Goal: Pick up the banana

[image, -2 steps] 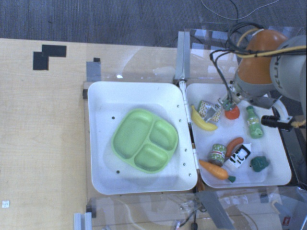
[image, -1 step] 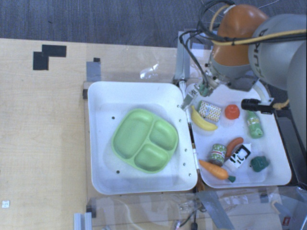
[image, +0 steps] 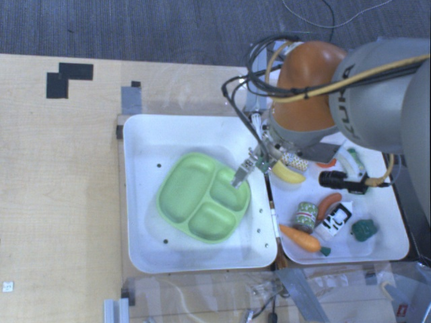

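Arm reaches in from right, orange band over bin divide, wrist angled down-left. Gripper low over right edge of green divided plate; nothing seen between fingers, open or closed cannot tell. Left bin: one green plate, three compartments. Right bin: one banana at its left side, partly under wrist, just right of gripper; one carrot; one small patterned can; one dark green piece, possibly broccoli; one black-and-white box.
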You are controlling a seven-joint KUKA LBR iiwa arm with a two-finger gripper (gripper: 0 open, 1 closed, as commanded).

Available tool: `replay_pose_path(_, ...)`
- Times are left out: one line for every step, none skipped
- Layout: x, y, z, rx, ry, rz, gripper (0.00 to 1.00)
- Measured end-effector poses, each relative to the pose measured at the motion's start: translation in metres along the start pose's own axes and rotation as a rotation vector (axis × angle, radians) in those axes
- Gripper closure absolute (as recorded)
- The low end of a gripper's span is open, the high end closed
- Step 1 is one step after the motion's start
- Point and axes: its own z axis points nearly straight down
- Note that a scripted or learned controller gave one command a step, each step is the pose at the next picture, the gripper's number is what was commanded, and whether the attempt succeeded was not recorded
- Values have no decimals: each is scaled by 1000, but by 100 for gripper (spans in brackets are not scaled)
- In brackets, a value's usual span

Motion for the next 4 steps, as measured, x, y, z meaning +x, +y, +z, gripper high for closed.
replay_pose_path(11,-5,-42,0,-1,190,0)
replay_pose_path(-49,-58,-4,2,-1,259,0)
replay_pose_path(-68,-27,1,0,-1,98,0)
replay_pose_path(-60,-9,-71,-1,-3,-38,0)
